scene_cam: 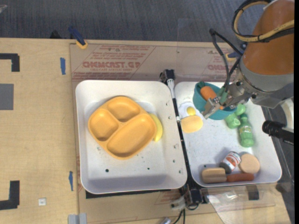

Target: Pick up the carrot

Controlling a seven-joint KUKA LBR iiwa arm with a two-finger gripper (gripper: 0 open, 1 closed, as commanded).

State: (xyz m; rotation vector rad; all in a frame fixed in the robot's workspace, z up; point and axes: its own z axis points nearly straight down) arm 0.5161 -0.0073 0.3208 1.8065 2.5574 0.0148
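Cardboard [140, 59] printed "CHEMCAST GP" lies behind the bins; the claw [216, 104] hangs over the teal bowl [205, 111] beside the carrot [207, 93], its opening unclear.

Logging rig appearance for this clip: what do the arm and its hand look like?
The arm is bulky, with a rounded orange housing above a grey section; black and yellow cables loop over its top. The hand is small, metallic grey, with thin dark cables running down to it.

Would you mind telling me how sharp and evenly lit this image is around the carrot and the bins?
Camera view: even, soft lighting with faint shadows; mild glare on the white bin rims; the carrot in the teal bowl is small and slightly soft; the end effector beside it looks blurred; the orange divided plate is reasonably sharp.
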